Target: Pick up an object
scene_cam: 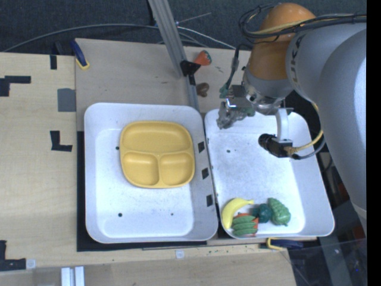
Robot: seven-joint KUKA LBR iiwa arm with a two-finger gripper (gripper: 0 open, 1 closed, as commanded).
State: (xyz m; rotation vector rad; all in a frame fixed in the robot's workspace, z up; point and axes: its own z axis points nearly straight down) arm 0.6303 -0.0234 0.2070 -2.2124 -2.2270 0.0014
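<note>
The arm is reaching in from the right, and its gripper [226,119] is hanging over the far left corner of the right bin [309,177], just beside the wall that this bin shares with the left bin [95,177]. Nothing is showing between its fingers; whether they are spread or closed I cannot tell, since they are appearing as a small dark cluster.

The things to pick from are lying bunched in the near part of the right bin, against its near wall: a yellow toy banana [233,208], a red and green toy piece [244,224] just in front of it, a dark teal piece [262,212] and a green leafy toy vegetable [278,212]. They are touching or nearly touching one another.

So the pile is sitting well apart from the gripper, towards the near side of the scene and slightly to the right, with bare bin floor lying between. The banana is the nearest of them to the gripper and is curving with its long axis running roughly near-to-far, tilting rightward at its far end. In my judgement the coming move is calling for travel along the bin's length before any descent.

A yellow divided plate [158,154] is resting in the left bin, off that line.
</note>
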